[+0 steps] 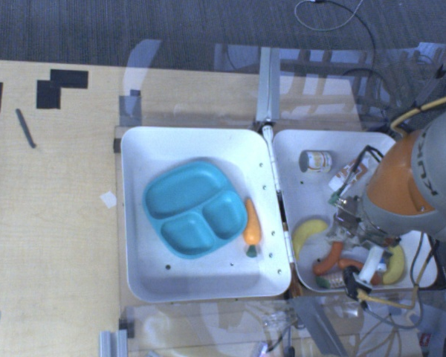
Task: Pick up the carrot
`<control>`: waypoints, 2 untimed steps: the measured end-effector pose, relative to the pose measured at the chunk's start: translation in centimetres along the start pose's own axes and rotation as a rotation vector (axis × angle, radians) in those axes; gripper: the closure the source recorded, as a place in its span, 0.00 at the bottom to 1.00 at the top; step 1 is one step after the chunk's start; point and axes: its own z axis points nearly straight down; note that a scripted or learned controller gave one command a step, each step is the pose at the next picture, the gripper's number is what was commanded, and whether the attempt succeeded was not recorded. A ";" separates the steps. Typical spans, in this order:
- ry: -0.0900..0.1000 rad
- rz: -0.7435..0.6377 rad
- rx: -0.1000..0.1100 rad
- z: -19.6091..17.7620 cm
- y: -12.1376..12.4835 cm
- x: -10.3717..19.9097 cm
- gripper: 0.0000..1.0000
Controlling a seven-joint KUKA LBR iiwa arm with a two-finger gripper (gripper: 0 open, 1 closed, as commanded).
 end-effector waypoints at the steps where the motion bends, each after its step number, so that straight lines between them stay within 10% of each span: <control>1: 0.004 0.471 -0.005 0.0 -0.5 1.3 1.00; 2: 0.004 0.020 0.005 0.0 -0.1 0.1 1.00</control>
